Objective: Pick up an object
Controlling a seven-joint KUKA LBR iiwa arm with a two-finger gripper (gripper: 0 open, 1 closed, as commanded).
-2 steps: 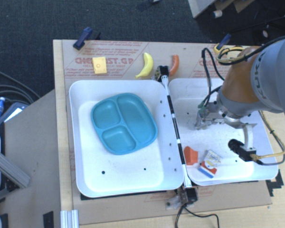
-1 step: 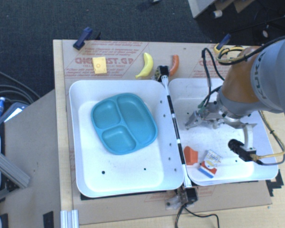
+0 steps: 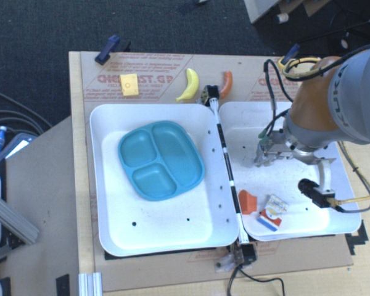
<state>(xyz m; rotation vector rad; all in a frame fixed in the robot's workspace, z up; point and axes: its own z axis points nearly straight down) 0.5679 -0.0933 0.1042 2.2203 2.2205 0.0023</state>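
I see the arm (image 3: 333, 103) coming in from the right edge of the frame, its orange band over the upper part of the right bin (image 3: 246, 119). The gripper (image 3: 265, 153) sits low over that bin's middle, pointing left. I can't tell whether it's released or clenched, the tip is too small and cluttered with cable. I see nothing between the jaws.

Candidate objects are in the lower part of the right bin. An orange block (image 3: 247, 201) lies by the divider between the bins, below and left of the gripper, well apart from it. Just beside it to the right is a white packet with red and blue print (image 3: 272, 214), also clear of the jaws, below them. A black fitting (image 3: 314, 192) on the arm hangs right of those two.

The left bin (image 3: 111, 221) holds a blue three-compartment plate (image 3: 161, 159), lying flat in its upper middle.

On the cardboard above the bins, top centre of the frame: a yellow banana (image 3: 189, 85), an orange curved piece (image 3: 226, 84) right of it, a yellow square tag (image 3: 129, 85) to the left. A dark blue clip (image 3: 106, 49) sits at the board's upper left corner.
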